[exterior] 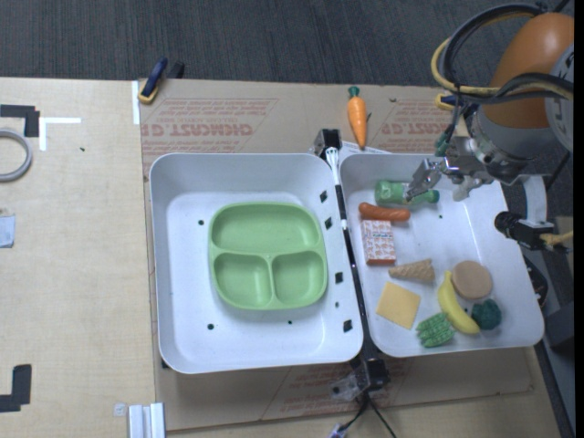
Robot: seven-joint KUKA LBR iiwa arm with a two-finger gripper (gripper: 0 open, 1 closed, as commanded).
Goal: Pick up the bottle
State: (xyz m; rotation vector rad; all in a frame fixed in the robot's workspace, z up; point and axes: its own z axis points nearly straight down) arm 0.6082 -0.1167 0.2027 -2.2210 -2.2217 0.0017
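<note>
The bottle [392,192] is small and green and lies on its side near the back of the right bin [511,331]. My gripper [442,184] hangs over the bin's back right part, just right of the bottle. It is open, with one finger [422,182] over the bottle's right end and the other finger [462,183] farther right. Nothing is gripped between the fingers.
A red sausage [384,213] lies just in front of the bottle, with a small carton [378,242] beside it. Farther front lie a cone [413,270], cheese [399,304], a banana [455,307] and a burger [473,280]. The left bin holds a green divided plate [268,255]. A carrot [356,117] lies behind the bins.
</note>
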